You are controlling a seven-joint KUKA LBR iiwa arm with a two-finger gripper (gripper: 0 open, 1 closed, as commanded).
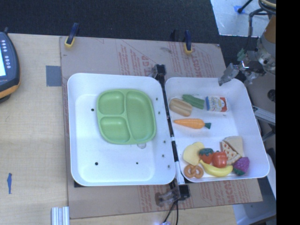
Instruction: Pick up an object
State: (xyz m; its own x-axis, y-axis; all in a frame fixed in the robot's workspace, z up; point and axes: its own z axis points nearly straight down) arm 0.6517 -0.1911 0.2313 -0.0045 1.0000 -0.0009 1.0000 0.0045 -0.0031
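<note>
The right bin holds several toy foods. A bread roll, a green pickle and a small white carton with a red label lie near its far side. A carrot lies mid-bin. At the near side a yellow fruit, a tomato, a banana, a pretzel, purple grapes and a toast slice are clustered together. My gripper hovers over the bin's far right corner, open, with nothing between its fingers.
A green divided plate lies in the left bin. A black clip sits where the bins meet at the far side. A handheld pendant rests at the bench's left edge. Clamps hold the cardboard sheet.
</note>
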